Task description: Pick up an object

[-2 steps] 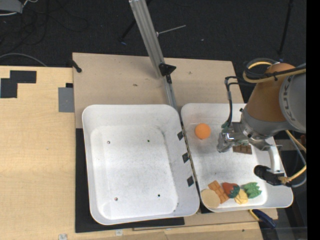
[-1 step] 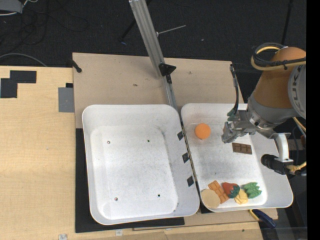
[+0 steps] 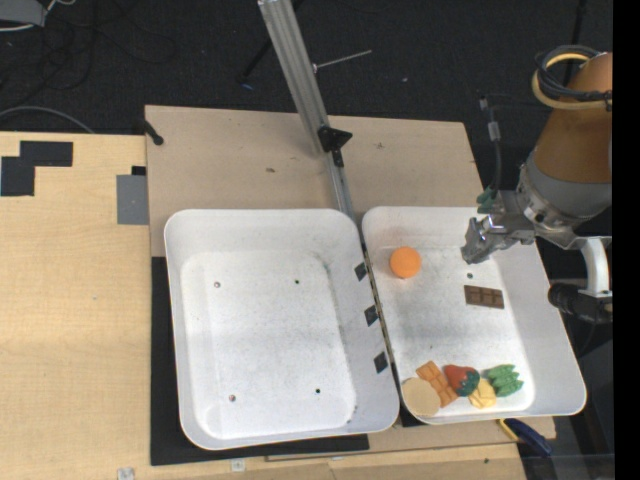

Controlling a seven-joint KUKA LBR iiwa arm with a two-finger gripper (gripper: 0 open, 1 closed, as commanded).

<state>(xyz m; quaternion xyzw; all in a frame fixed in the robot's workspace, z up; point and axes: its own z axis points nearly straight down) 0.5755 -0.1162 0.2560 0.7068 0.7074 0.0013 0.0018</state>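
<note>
My gripper [image 3: 479, 245] hangs over the upper right part of the right bin [image 3: 440, 313], its grey fingers pointing down and left with nothing visible between them. An orange ball [image 3: 405, 262] lies in that bin, to the gripper's left. A flat brown chocolate piece [image 3: 485, 297] lies just below the gripper. Along the bin's near edge sits a cluster of toy foods: a tan round piece [image 3: 421, 397], an orange piece [image 3: 436, 378], a red piece [image 3: 461, 377], a yellow piece [image 3: 483, 395] and a green piece [image 3: 503, 379].
The left bin [image 3: 262, 323] lies beside the right one, joined by black clips [image 3: 370, 314]. A slanted aluminium rail [image 3: 300, 78] rises behind the bins. The arm's body [image 3: 572, 148] and cables stand at the right.
</note>
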